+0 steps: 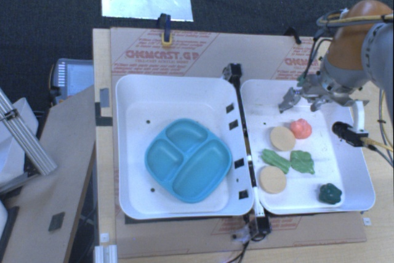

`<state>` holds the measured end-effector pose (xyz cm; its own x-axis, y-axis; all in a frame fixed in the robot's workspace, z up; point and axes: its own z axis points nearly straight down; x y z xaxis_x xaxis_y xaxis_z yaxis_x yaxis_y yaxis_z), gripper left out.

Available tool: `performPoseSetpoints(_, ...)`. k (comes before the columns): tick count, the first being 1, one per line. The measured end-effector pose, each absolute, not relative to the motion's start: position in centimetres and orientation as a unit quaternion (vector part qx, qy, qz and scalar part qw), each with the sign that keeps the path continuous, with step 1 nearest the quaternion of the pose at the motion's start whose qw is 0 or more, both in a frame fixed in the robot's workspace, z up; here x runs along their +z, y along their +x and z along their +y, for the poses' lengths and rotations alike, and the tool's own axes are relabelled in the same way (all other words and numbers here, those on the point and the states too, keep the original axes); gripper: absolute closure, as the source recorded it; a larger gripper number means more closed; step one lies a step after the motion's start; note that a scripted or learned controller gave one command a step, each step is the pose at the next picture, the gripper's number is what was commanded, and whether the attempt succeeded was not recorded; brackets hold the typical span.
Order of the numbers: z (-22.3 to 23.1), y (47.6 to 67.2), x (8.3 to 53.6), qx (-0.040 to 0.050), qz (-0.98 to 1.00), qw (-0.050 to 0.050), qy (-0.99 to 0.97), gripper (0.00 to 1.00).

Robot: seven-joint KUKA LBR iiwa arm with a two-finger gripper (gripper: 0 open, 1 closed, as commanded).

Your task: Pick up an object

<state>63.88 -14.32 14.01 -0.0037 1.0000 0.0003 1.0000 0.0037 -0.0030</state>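
Note the fingers (301, 98): they hang spread apart over the far part of the right bin (363, 185), grasping nothing. The nearest item, a pink piece (301, 128), lies just below them on the bin floor, touching a tan disc (282, 138) on its left. Further from the fingers you find two green leaves (289, 161), a second tan disc (273, 179) and a dark green lump (330, 193). To the fingers' left, the left bin (132, 132) holds a blue tray (188, 159).

The big grey robot arm with the orange band (363, 40) runs off the picture's right edge (its base unseen).
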Motion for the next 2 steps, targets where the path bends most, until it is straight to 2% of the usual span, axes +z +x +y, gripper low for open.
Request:
performPoseSetpoints(1,-14.3,63.9,8.8,0.0007,-0.708,0.001,-0.706,0.00)
performPoseSetpoints(2,-14.3,64.1,10.2,-0.0013,-0.708,-0.002,-0.706,1.00)
